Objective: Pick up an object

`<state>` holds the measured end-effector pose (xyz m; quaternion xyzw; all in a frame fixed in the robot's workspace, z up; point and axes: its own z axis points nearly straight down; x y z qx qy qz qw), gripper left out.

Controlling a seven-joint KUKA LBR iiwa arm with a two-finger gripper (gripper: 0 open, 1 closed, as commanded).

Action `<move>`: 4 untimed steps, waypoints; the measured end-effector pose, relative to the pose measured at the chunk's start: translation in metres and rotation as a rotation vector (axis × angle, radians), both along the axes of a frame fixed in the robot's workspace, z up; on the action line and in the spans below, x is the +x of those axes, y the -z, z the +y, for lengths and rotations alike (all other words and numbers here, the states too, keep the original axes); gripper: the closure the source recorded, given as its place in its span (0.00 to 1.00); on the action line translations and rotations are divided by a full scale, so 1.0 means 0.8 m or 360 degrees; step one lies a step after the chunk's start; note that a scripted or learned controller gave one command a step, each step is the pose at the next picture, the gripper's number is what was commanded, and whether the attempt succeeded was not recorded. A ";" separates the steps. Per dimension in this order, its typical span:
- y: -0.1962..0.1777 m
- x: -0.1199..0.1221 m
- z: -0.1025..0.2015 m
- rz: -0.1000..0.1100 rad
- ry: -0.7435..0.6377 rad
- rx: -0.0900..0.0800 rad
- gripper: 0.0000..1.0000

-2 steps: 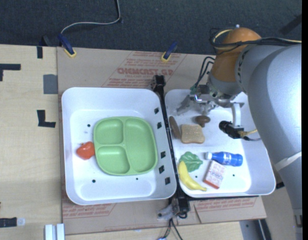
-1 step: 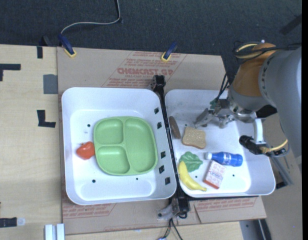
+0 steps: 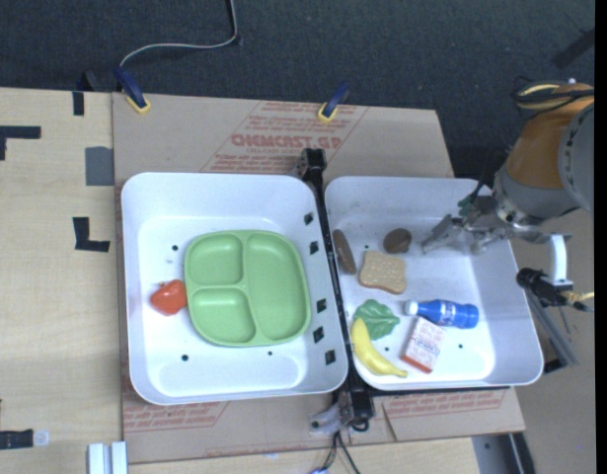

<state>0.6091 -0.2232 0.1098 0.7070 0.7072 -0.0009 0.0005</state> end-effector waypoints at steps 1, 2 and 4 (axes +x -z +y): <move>0.029 0.010 0.093 -0.0010 -0.0005 0.0002 0.00; 0.029 0.074 0.087 -0.0009 -0.0003 0.0001 0.00; 0.017 0.074 0.087 -0.0007 -0.0005 -0.0004 0.00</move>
